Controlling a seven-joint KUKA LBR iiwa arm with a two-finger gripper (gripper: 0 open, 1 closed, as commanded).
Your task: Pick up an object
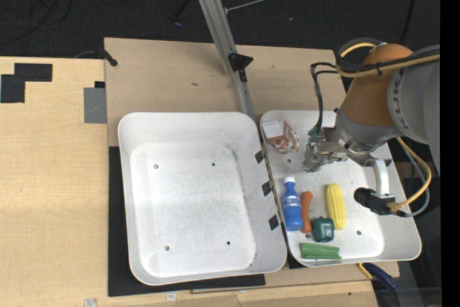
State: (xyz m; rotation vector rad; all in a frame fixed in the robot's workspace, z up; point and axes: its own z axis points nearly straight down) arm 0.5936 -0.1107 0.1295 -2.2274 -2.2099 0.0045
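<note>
In the right white shallow plastic bin (402, 244), the blue plastic bottle with a white cap (291, 204) lies just left of the orange carrot-shaped toy (307, 211), light, stiff and probably slippery, best taken across its middle, while the tool (316, 154) hangs above and to the right of the bottle, its state impossible to tell.

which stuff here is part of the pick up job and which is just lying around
Part of the job:
gripper
right bin, holding the candidates:
blue bottle
orange carrot
yellow corn
green block
green pod
small carton

Just lying about:
left bin
metal rail
</note>
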